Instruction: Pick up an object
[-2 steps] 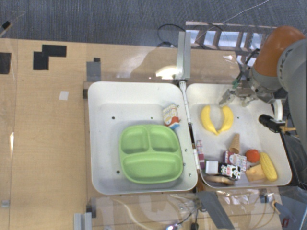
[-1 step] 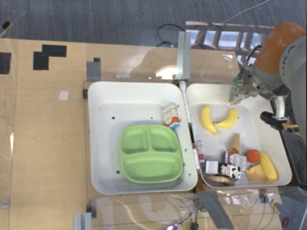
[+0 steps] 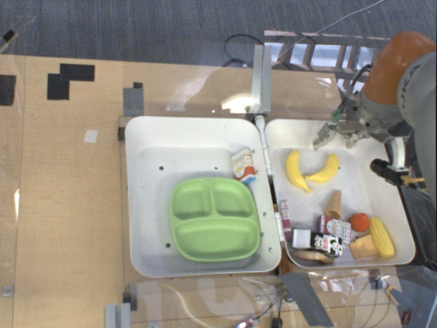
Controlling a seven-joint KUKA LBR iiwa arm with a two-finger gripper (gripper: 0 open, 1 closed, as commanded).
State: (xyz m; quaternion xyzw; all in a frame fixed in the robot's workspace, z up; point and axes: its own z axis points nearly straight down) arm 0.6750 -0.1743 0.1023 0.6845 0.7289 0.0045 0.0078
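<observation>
Camera view: I see my gripper [image 3: 339, 136] spread open, holding nothing, over the right bin [image 3: 408, 248] far side, near two bananas [image 3: 311, 171].

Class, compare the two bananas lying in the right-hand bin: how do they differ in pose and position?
The left banana runs nearly up and down the view; the right banana lies slanted, its upper end toward the gripper. The left banana lies nearer the bins' divider, the right banana farther into the right bin. Both are yellow, curved, and meet at their lower ends.
</observation>
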